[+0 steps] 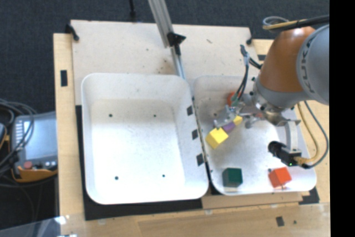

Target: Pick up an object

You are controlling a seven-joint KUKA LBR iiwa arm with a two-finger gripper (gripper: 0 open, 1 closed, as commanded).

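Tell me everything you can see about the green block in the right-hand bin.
The green block is a small dark green cube, matte and solid-looking. It sits flat on the floor of the right bin, close to the bin's near rim and left of the orange block. Nothing touches it; the yellow block lies farther back, and the gripper is beyond that, well away.

Single fixed overhead camera, slanted down over both bins.

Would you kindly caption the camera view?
Gripper poised over yellow block in right bin, near green and orange blocks.
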